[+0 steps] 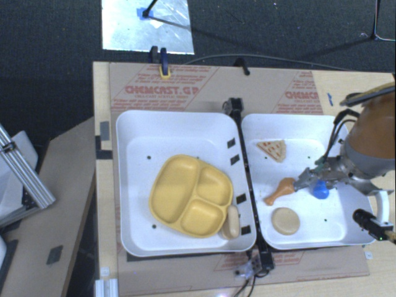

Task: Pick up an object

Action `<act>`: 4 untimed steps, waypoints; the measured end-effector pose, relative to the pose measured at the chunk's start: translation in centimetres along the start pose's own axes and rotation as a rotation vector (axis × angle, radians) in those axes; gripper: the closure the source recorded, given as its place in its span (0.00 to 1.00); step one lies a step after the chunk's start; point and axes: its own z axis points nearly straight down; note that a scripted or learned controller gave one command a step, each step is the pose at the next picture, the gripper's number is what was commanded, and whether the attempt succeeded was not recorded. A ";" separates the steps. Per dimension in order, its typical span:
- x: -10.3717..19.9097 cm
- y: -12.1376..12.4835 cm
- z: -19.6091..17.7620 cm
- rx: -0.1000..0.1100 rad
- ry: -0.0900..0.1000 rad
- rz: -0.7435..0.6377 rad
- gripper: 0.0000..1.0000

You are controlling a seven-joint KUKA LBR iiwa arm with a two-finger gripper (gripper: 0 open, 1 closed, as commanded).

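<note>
I see the arm (371, 138) reaching in over the right bin (297, 240). Its gripper (307, 182) sits low beside the thick end of an orange drumstick-shaped toy (279, 191), with a blue object (320, 191) just beside it. I cannot tell whether the tool is apart or together. The right bin also holds a waffle-patterned wedge (273, 149) and a round tan disc (286, 221). The left bin (133, 228) contains a yellow divided tray (192, 195) and a small beige piece (232, 222) touching the tray's edge.
</note>
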 end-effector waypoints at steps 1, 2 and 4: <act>-0.3 1.0 5.6 -0.004 0.000 -0.001 0.00; -0.4 0.9 4.4 -0.005 -0.001 -0.001 1.00; -0.1 1.9 -7.8 -0.009 -0.003 -0.003 1.00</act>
